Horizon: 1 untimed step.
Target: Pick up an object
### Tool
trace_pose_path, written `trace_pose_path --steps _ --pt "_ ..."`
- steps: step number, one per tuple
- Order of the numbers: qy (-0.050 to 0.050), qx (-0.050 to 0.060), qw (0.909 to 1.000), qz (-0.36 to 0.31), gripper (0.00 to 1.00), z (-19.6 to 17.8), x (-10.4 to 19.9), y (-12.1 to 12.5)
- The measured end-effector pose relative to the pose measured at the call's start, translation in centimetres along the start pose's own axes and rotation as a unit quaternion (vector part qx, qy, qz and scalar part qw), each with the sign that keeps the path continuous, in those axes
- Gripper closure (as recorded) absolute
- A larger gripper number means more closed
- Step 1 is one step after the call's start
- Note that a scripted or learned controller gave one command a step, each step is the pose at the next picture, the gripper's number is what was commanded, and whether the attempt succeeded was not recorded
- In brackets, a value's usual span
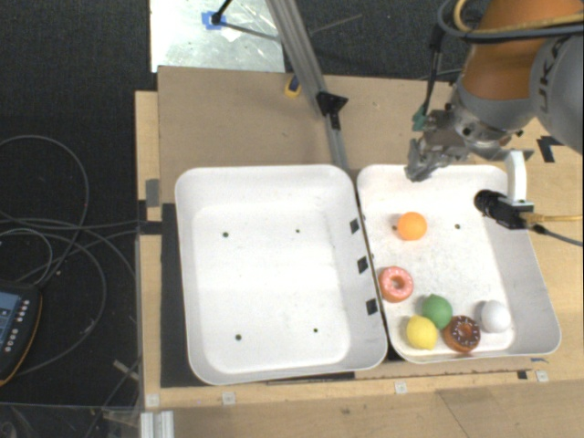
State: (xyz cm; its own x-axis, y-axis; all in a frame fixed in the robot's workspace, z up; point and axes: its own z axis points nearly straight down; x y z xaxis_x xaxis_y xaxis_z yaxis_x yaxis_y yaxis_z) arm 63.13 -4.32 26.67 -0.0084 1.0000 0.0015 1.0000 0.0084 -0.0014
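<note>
Gripper [422,167] hanging over the far rim of the right bin [474,245], below the orange-banded arm [511,53], nothing seen between the fingers, and impossible to tell whether spread or pressed together. Nearest below it an orange ball [411,226] lying alone on the bin floor, well apart from the gripper; further toward the near edge a pink frosted doughnut [396,284] beside the left wall, then a cluster in the near corner: green ball [438,309], yellow lemon [422,333], chocolate doughnut [462,334] and white ball [495,317], close together. Left bin [265,272] alongside, touching the right one.
</note>
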Motion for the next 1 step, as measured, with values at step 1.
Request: trace_pose_path --steps 1 --pt "0.000 0.001 1.0000 0.000 1.00 1.84 4.77 -2.38"
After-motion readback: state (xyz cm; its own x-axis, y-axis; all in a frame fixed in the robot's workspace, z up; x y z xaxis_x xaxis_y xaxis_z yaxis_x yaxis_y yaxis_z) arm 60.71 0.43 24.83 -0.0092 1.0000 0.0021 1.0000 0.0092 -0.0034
